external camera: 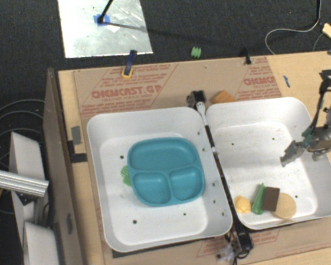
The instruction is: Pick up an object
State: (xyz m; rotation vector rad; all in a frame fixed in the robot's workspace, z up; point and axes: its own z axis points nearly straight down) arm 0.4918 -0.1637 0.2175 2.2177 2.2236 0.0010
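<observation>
In the right bin [258, 115] a cluster of small objects lies near the front edge: a yellow piece [242, 204], a green stick [258, 199], a brown block [271, 197] and a tan round piece [285, 205]. The left bin [103, 136] holds a teal divided plate [165, 170] with a small green item [124, 175] peeking out at its left edge. My gripper [291, 155] reaches in from the right, over the right side of the right bin, above and to the right of the cluster. It holds nothing that I can see.
An orange object [223, 97] lies on the cardboard just behind the bins. A dark divider strip [212, 147] runs between the two bins. Cables and a metal bar [13, 180] lie to the left of the bench.
</observation>
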